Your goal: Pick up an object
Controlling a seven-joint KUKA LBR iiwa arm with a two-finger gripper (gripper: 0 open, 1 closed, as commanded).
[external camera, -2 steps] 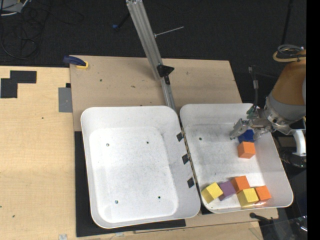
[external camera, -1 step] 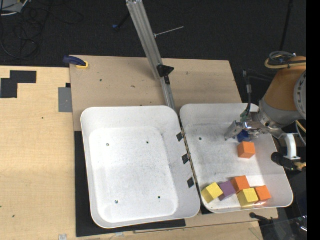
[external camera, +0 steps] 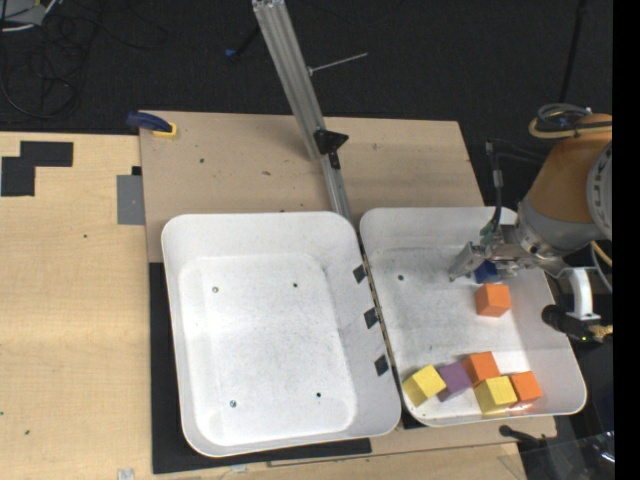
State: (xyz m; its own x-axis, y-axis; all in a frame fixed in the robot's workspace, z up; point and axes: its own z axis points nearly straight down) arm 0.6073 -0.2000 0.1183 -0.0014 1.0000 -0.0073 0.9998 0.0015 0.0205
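The left bin (external camera: 270, 338) has an open floor with nothing to block a reach. In the right bin (external camera: 420, 258), the upper left floor is free; an orange cube (external camera: 492, 299) sits just below the gripper (external camera: 487, 266), and a cluster of blocks (external camera: 472, 381) crowds the near wall.

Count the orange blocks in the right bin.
3: one orange cube just below the tool; two orange blocks in the near-edge cluster. Others may hide under the arm.
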